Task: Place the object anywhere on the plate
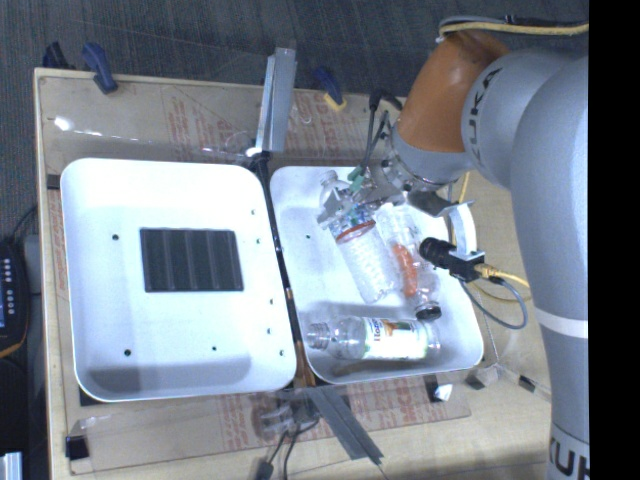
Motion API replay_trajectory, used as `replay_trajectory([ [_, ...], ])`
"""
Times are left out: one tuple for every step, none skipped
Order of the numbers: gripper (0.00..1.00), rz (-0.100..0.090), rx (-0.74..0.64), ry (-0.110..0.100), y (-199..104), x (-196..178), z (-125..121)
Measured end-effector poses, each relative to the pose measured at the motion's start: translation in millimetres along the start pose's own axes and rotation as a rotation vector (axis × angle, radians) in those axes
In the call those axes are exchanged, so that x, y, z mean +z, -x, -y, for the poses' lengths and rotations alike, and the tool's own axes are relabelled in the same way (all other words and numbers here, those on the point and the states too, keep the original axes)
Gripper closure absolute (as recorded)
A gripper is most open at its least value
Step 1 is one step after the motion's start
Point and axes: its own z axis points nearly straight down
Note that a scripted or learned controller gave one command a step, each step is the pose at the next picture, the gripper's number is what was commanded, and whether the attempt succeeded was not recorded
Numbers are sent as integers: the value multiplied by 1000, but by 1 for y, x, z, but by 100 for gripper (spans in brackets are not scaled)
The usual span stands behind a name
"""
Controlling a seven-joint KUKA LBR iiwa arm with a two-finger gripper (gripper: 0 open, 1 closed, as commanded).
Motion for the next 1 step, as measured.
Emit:
replay_trajectory([
  [100,2,-388,2,-36,2,-62],
])
